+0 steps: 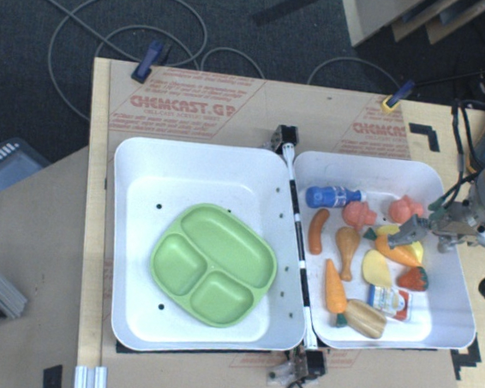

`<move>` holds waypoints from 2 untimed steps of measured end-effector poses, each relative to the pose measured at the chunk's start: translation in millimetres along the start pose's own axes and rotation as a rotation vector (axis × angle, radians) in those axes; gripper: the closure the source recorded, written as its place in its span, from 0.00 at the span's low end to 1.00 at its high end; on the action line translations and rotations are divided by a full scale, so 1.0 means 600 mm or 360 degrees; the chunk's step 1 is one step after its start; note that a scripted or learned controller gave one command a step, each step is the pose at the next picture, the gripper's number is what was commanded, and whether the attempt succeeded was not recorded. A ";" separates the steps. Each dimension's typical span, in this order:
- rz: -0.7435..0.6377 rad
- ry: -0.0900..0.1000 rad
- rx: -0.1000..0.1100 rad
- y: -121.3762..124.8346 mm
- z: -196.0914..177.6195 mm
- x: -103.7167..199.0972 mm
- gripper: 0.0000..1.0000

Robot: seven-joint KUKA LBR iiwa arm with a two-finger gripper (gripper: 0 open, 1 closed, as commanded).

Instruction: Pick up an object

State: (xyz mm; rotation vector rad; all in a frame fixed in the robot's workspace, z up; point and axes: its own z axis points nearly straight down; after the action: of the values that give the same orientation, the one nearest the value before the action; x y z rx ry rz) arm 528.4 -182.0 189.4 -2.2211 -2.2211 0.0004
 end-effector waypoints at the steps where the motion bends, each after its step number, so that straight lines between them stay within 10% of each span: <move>1: -0.0001 0.0001 0.0002 0.077 0.173 0.036 0.00; 2: -0.0001 -0.0001 -0.0003 0.079 0.155 0.035 1.00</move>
State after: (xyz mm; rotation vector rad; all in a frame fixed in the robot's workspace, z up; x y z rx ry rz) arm 575.6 -160.9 96.3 -2.2215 -2.2231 -0.0009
